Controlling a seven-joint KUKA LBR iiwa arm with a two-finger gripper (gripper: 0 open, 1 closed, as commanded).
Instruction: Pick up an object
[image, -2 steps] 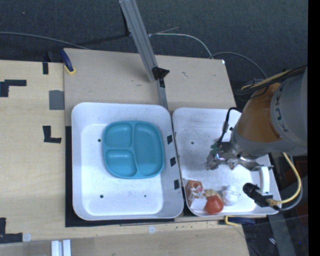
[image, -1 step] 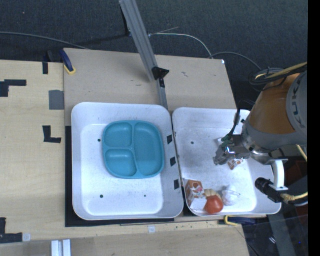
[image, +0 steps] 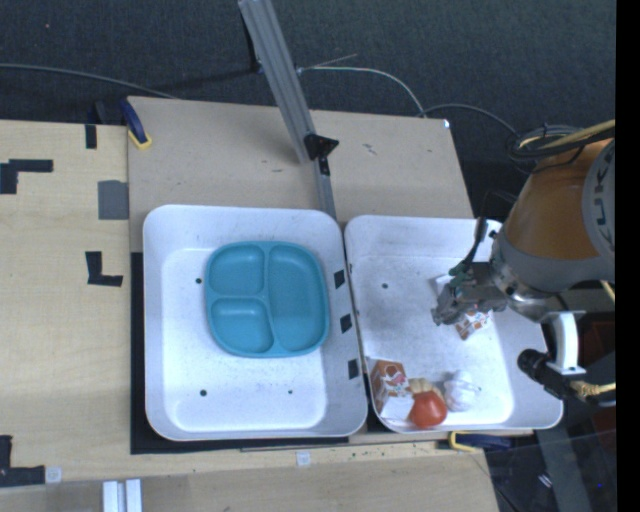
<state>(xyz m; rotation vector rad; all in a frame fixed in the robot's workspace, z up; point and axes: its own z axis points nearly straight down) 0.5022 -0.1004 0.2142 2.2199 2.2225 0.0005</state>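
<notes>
My gripper (image: 458, 300) hangs low over the right part of the right bin (image: 400, 245), its dark head pointing down and to the left. A small white and red packet (image: 474, 323) shows just at its lower edge, touching or partly under it; I cannot see whether it is held. Along the bin's front edge lie a red round fruit (image: 428, 409), a brown and red packet (image: 387, 379) and a crumpled white item (image: 463, 390).
The left bin (image: 170, 330) holds a teal divided plate (image: 268, 298). A grey metal bar (image: 285, 80) slants down from the top to the gap between the bins. The arm's orange and grey body (image: 560, 230) covers the right bin's far right side.
</notes>
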